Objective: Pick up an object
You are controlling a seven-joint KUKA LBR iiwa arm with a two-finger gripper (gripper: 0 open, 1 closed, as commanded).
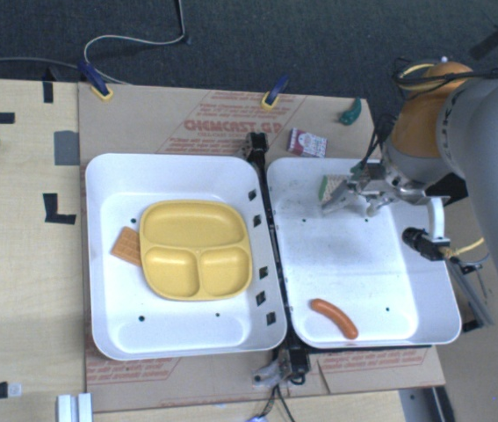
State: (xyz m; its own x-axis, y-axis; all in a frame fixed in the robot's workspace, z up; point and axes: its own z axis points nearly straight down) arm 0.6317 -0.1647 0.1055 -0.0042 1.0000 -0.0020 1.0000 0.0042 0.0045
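My gripper [347, 198] reaches in from the right and hangs over the far part of the right bin [424, 323]. A small green and white object [329, 185] lies right at the gripper's left tip; whether it is touched or held is not visible. An orange sausage [334, 317] lies near the front of the right bin, well away from the gripper. In the left bin [117, 323] sits a yellow divided plate [198, 249], with a brown waffle-like piece [126, 246] tucked against its left side.
A red and white packet [306, 142] and a small green item [350, 111] lie on the cardboard behind the right bin. Two yellow-and-blue clamps [97, 82] [275, 95] hold the cardboard's far edge. A black divider [266, 236] runs between the bins.
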